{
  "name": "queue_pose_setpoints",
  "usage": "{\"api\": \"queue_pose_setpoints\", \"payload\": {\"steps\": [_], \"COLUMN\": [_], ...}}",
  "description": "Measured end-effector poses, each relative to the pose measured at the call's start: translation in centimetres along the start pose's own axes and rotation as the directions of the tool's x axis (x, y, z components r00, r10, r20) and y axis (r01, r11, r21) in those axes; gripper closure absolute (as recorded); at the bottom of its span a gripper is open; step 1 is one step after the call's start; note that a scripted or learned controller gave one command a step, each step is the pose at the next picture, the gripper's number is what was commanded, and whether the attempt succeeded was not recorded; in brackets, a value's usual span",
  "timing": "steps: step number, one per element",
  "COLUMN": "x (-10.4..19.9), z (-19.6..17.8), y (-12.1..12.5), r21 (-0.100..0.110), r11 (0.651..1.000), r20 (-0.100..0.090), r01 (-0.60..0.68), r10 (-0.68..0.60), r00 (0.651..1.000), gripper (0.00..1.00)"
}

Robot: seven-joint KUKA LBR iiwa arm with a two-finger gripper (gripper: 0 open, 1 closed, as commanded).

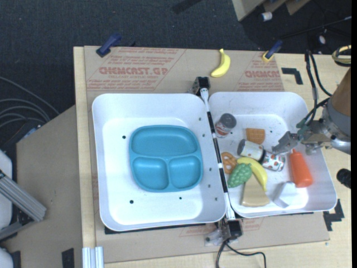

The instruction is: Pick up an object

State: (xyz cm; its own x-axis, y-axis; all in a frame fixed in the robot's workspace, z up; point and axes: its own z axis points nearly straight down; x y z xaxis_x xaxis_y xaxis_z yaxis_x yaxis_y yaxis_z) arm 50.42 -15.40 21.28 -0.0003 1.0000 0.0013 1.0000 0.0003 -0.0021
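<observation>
While the gripper hangs low in the right bin, I cannot tell how it is set. It sits just above an orange carrot near the bin's right wall, with crowded toys to its left: one banana, one green cluster, one can. One blue divided plate lies in the left bin, open floor all round it. A second banana lies on the bench behind.

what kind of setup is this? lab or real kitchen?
Most likely a robot lab bench, not a kitchen: two white bins sit on a board taped with paper, loose cables trail over dark carpet, and the food is toys, such as a carrot and a banana.
</observation>
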Motion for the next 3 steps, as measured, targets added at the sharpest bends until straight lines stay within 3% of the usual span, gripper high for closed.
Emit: {"api": "queue_pose_setpoints", "payload": {"steps": [1, 2, 3], "x": [0.5, 1.0, 1.0], "z": [11.5, 12.8, 11.8], "y": [7.0, 12.5, 12.6], "r21": [-0.002, -0.003, -0.004], "r11": [1.0, 1.0, 1.0], "r20": [0.001, 0.001, 0.002], "r01": [-0.001, 0.001, 0.002], "r10": [0.001, -0.001, -0.002], "r00": [1.0, 1.0, 1.0], "gripper": [0.0, 0.0, 1.0]}}
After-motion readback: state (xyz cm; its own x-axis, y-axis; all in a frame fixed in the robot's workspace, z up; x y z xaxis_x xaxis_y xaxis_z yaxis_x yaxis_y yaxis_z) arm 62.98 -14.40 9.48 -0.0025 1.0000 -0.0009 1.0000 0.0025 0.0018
